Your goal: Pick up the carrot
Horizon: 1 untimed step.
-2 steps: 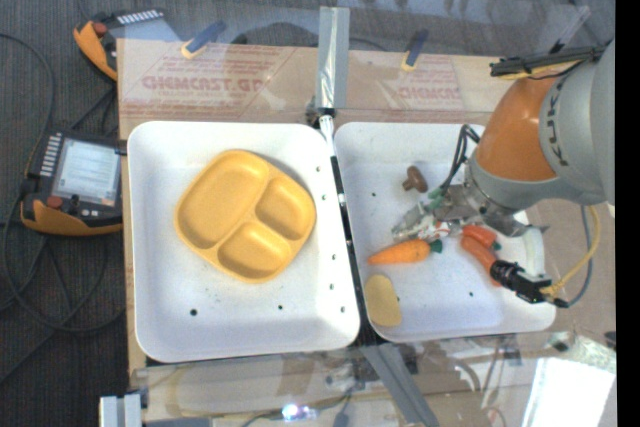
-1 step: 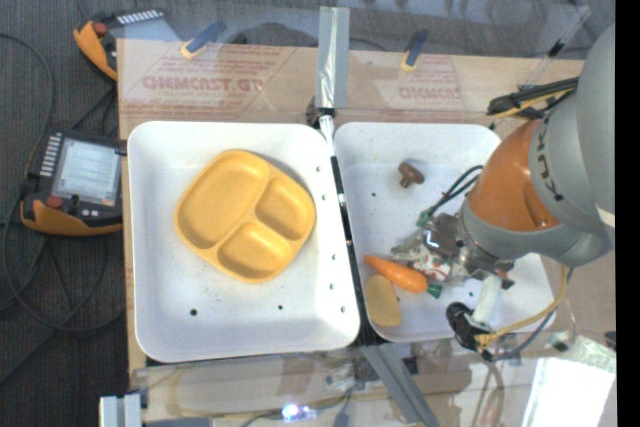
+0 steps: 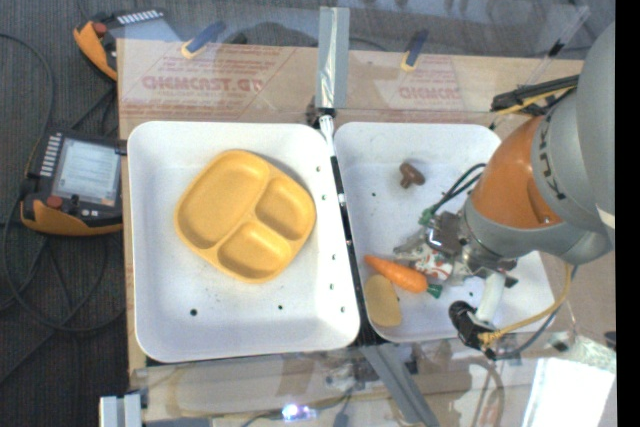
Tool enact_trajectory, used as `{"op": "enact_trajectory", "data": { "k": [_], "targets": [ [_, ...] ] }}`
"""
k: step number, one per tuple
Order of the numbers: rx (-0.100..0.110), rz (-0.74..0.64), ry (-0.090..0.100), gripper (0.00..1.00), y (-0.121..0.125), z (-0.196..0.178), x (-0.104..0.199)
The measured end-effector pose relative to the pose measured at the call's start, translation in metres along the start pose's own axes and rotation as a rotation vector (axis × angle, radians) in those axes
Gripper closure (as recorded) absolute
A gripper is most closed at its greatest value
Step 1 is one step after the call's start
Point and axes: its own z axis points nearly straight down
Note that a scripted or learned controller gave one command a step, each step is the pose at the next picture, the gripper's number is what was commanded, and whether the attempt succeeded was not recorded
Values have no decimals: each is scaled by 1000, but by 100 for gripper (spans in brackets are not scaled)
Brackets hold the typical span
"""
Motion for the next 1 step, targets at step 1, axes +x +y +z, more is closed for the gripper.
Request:
{"op": "enact_trajectory", "data": {
  "k": [1],
  "targets": [
    [19,51,-7,100,-62,-84,128]
  ]
}}
